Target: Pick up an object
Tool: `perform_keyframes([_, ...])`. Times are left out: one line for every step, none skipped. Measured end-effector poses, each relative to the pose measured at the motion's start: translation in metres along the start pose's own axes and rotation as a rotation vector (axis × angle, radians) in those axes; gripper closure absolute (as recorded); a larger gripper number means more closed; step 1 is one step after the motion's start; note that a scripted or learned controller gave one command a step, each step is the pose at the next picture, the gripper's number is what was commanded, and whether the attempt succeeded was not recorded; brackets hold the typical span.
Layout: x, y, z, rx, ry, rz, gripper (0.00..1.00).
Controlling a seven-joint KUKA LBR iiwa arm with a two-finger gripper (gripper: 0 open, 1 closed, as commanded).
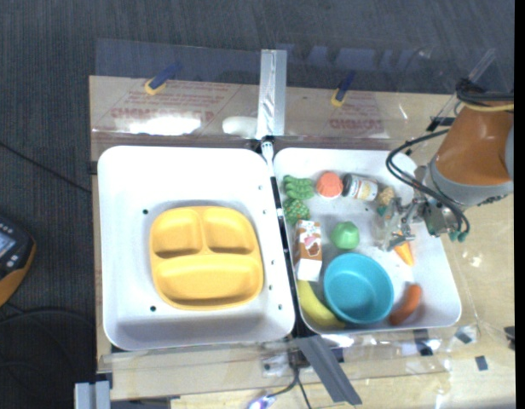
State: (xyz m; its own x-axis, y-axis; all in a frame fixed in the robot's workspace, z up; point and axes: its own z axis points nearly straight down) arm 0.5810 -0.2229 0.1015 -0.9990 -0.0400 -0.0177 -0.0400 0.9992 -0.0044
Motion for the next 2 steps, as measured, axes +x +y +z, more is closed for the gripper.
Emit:
perform_keyframes([-0.0541, -0.0034, 0.0117, 0.001, 0.008, -0.029, 1.0])
perform_keyframes([-0.0511, -0.0041, 0.0139, -0.002, 0.018, -0.028, 0.0])
